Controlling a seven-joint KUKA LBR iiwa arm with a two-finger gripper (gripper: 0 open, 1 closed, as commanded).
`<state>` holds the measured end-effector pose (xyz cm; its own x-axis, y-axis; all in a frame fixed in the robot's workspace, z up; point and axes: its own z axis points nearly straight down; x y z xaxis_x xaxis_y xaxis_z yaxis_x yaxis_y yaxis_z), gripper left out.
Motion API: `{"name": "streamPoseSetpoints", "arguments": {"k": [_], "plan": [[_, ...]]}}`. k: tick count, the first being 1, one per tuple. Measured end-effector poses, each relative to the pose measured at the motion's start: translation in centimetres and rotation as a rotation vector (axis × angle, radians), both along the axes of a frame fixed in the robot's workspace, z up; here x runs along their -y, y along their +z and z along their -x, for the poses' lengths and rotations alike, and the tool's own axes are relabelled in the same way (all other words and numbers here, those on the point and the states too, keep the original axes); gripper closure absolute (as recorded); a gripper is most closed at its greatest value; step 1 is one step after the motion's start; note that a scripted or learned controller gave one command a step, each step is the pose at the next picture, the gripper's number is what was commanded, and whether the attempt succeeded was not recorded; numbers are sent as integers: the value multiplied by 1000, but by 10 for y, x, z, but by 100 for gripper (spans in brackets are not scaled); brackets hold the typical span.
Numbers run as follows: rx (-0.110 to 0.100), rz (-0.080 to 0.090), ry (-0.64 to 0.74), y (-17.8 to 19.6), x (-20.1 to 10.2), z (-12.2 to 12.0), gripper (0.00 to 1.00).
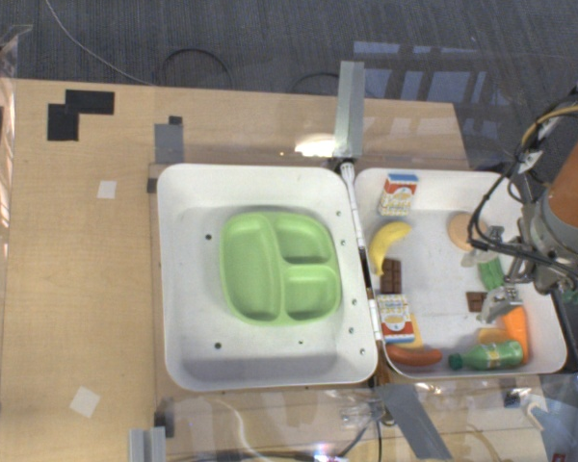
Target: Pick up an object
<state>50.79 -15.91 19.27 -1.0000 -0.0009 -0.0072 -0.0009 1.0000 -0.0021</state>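
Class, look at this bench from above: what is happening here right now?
A grey robot arm's gripper is low over the right white bin, among toy foods: a yellow banana, an orange carrot, a green bottle. Nothing is visibly held between its fingers. The left white bin holds a green divided plate.

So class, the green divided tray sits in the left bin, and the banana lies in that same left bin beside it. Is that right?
Not quite. The green divided tray does sit in the left bin, but the banana lies in the right bin, near its left wall, as the camera view shows.
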Motion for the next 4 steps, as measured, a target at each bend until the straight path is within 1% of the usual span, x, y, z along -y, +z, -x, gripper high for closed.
{"name": "streamPoseSetpoints", "arguments": {"k": [1, 2, 3, 4], "plan": [[12, 2, -94, -102, 48, 7, 0], [17, 4, -37, -101, 14, 14, 0], [20, 8, 71, -101, -1, 13, 0], [33, 11, 79, -87, -3, 8, 100]]}}
